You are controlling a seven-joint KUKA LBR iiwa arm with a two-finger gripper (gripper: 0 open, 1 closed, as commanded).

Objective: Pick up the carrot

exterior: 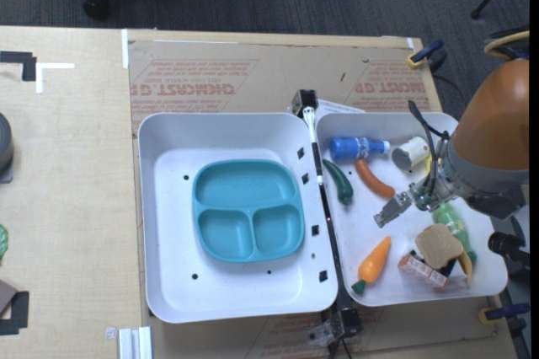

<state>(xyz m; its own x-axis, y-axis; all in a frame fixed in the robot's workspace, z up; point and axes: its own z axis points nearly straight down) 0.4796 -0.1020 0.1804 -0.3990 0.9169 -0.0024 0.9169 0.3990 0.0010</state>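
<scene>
Where the right bin dips, carrot [374, 259] below claw [389, 212], apart.

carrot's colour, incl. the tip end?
Orange body, green at the lower end. The carrot shows well in the camera view, in the right bin.

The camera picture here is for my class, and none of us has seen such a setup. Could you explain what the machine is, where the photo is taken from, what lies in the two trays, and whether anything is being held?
One fixed camera looks down at a slant on a bench. The grey and orange shape on the right is a robot arm; its gripper hangs over the right bin with nothing between its fingers. That bin holds toy food: a carrot, a green pepper, a sausage, a blue bottle, a sandwich and a few other small items. The left bin holds a teal divided plate.
</scene>
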